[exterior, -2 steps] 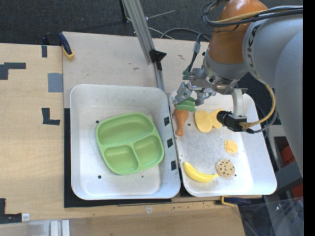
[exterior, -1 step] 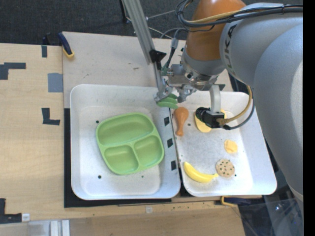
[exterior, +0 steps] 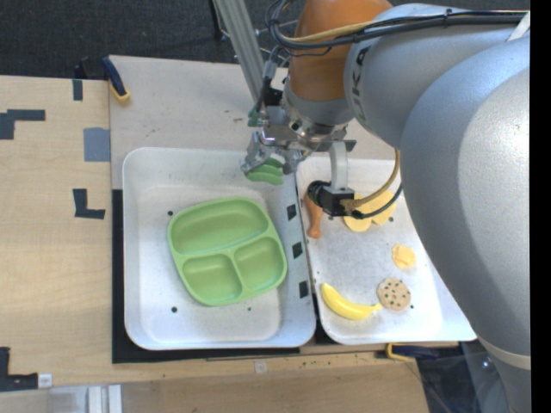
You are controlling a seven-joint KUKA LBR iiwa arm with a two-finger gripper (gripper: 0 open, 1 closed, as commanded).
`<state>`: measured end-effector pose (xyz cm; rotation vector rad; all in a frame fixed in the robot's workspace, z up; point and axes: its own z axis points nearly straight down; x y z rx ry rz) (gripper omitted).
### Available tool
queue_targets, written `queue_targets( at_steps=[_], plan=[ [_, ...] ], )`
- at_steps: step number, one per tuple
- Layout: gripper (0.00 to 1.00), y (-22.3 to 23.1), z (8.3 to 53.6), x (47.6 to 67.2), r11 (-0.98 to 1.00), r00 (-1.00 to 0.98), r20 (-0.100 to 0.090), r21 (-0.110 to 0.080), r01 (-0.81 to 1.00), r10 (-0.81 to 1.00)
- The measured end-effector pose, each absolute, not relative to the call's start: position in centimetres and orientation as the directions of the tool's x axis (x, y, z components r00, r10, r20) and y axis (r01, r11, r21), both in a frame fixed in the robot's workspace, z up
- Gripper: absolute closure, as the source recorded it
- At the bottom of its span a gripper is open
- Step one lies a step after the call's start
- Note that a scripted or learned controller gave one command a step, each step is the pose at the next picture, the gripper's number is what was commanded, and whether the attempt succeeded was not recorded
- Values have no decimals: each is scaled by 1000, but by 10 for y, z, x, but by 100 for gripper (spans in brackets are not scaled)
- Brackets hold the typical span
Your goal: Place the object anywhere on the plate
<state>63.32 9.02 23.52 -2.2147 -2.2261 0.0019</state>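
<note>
A green three-compartment plate [exterior: 226,249] lies in the left white bin [exterior: 142,256]. My gripper [exterior: 267,162] hangs over the far right corner of that bin, just beyond the plate's far edge. A small green object [exterior: 265,175] sits between its fingers, and the gripper is shut on it. The object is above the bin's floor and off the plate.
The right bin [exterior: 430,312] holds a banana [exterior: 347,303], a cookie [exterior: 394,294], an orange carrot-like piece [exterior: 313,218], a yellow piece [exterior: 403,255] and another yellow item [exterior: 360,222] beneath a black clamp. The arm's grey bulk covers the right side.
</note>
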Motion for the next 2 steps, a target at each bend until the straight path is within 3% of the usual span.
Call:
queue_targets(
  at_steps=[1,2],
  plan=[
    [100,102,236,635,2,-2,-1,-1,1000,1000],
    [0,101,236,635,2,-2,-2,-2,1000,1000]
  ],
)
